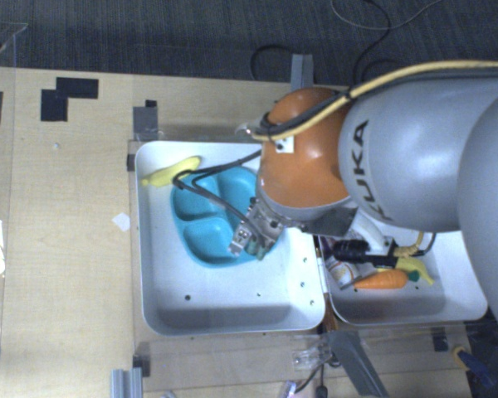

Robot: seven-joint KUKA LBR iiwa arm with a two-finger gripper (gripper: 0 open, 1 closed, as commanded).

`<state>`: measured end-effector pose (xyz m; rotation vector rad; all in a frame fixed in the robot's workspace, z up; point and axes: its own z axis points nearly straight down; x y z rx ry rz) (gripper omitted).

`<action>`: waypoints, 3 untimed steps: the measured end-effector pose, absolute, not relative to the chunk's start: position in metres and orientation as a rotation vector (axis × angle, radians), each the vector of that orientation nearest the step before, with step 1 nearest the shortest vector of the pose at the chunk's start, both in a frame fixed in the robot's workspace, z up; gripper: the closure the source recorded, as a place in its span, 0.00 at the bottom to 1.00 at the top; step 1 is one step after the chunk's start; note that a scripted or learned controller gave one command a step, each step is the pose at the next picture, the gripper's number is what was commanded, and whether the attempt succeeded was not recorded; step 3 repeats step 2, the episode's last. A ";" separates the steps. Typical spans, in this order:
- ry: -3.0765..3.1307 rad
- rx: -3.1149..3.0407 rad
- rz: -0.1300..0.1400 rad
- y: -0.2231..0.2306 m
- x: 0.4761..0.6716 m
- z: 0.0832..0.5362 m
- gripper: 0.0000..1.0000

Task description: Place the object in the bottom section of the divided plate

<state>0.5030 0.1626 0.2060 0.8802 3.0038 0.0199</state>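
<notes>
From the camera above the bench, the grey arm with its orange band (303, 152) reaches in from the right and covers much of both bins. The gripper (247, 240) hangs low over the left white bin (224, 309), right at the near edge of the blue divided plate (206, 214). The plate lies in the upper middle of that bin, and its lower section is the part just beside the gripper tip.

Whether the claw is spread or pinched cannot be told: it is small and dark against the plate, and nothing is plainly seen between its tips. So it cannot be said that the object is carried.

A yellow banana-like piece (170, 172) lies at the top left corner of the left bin, touching the plate's upper rim. In the right bin (398, 309), a carrot (382, 280) lies just beside a small yellow piece (419, 272) and some dark items under the arm.

By the pose, the step in hand looks like the placing stage over the plate's bottom section, or a reach that came away with nothing. If an object is held, the next move calls for a release squarely inside that lower compartment, clear of the divider ridge, then a straight lift out.
</notes>
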 end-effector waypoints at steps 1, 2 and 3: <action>3.087 0.556 0.007 0.236 0.500 0.257 1.00; 3.069 0.657 0.006 0.235 0.488 0.208 1.00; 3.069 0.657 0.006 0.235 0.488 0.208 1.00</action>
